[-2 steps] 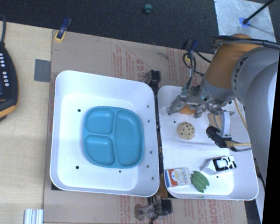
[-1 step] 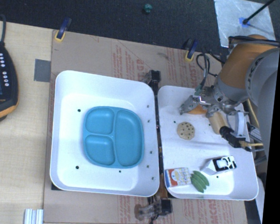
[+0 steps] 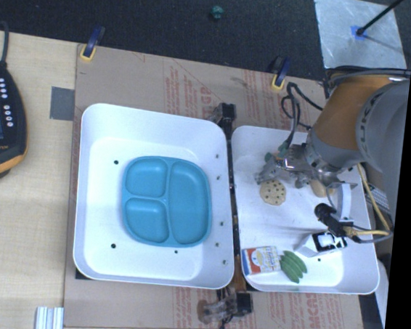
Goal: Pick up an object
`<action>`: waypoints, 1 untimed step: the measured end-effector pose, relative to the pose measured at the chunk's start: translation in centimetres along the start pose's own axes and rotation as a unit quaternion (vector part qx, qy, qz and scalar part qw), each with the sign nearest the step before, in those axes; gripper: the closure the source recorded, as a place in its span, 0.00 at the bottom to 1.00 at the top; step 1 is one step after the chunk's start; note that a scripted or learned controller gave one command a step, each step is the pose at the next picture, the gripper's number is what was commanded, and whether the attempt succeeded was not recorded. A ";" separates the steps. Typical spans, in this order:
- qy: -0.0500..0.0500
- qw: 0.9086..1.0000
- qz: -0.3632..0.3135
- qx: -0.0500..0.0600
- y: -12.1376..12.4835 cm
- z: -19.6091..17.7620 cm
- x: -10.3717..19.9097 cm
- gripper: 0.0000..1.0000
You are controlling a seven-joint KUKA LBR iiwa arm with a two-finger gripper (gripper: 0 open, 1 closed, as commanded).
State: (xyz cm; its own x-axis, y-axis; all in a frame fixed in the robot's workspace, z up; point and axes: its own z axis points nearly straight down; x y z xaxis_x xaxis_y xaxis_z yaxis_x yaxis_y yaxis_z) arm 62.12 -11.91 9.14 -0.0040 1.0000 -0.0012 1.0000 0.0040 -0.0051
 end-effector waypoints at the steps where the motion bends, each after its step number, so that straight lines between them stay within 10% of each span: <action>1: 0.001 1.000 0.001 0.004 3.3 0.1 1.5 0.00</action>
